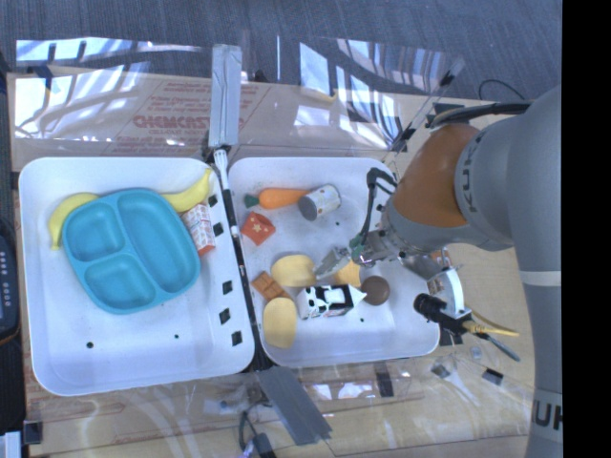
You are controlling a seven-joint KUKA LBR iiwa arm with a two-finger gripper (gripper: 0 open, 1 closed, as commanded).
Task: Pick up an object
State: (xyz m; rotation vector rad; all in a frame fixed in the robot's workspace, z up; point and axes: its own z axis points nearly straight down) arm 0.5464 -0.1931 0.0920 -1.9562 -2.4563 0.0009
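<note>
The right bin [406, 337] holds an orange carrot [282, 198], a grey can [320, 201], a red block [257, 228], a small brown block [266, 285] and two pale yellow rounded pieces [293, 270] [280, 321]. A black and white cow toy [327, 300] and a brown ball [374, 290] lie near its front. My gripper [342, 258] hangs low over the middle of this bin, right above a small yellow piece [349, 275], between the upper yellow piece and the brown ball. Nothing is visibly held.
The left bin [57, 351] carries a blue divided plate [129, 248], a yellow banana [63, 214] curving behind it and a small orange-and-white bottle [200, 228] by the divider. The grey arm with its orange band [434, 189] overhangs the right bin's right side.
</note>
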